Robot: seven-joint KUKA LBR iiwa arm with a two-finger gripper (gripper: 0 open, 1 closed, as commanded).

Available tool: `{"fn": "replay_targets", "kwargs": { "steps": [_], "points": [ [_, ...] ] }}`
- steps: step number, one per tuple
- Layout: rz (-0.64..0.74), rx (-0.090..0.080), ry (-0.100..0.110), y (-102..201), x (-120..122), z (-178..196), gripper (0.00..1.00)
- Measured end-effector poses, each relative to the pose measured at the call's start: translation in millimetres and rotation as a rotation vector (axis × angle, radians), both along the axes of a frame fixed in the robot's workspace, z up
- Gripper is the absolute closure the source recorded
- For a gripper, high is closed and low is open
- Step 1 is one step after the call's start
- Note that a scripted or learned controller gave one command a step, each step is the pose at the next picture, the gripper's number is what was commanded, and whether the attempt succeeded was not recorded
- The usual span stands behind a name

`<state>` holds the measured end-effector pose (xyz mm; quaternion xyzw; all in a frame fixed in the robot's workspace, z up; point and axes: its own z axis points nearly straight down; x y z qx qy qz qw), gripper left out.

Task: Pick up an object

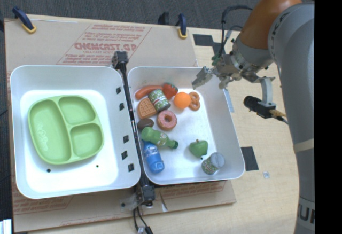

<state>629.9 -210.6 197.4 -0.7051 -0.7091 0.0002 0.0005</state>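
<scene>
**Two bins, arm at right bin's upper rim**

Grey KUKA arm with orange band [278,24]: enters from 3 o'clock, wrist bent toward the right bin's 1 o'clock corner.

Left shallow white plastic bin [21,121]: holds a light green three-compartment plastic tray [65,129], lying flat near its centre.

Right shallow white plastic bin [227,131]: holds the loose items below.

Two-finger metal gripper [212,79]: hovers above the right bin's rim at 1 o'clock; fingers spread apart, nothing between them.

Green toy bottle [158,138]: centre, lying on its side.

Blue toy bottle [154,158]: 7 o'clock, lying just below the green one.

Red toy sausage [148,91]: 11 o'clock.

Brown waffle-patterned toy square [146,107]: 10 o'clock.

Dark green labelled toy can [159,99]: touching the waffle's right side.

Orange toy ball [182,100]: 12 o'clock, against a brown toy pretzel [194,101]; closest items to the gripper.

Pink-glazed toy doughnut [167,119]: centre.

Green toy pepper [198,147]: 5 o'clock.

Silver toy tin [213,163]: 5 o'clock corner, tilted
</scene>
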Motion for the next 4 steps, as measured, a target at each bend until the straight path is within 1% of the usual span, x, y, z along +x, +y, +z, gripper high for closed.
{"fn": "replay_targets", "kwargs": {
  "steps": [1,2,3,4],
  "points": [
    [0.001,0.000,0.004,0.8,-72.8,-104.8,0.00],
    [0.001,0.001,0.003,34.4,-153.8,-105.7,0.00],
    [0.006,-0.002,-0.001,33.1,-152.2,-94.4,1.00],
    [0.001,-0.002,-0.004,75.0,-151.9,37.9,1.00]
  ]
}}
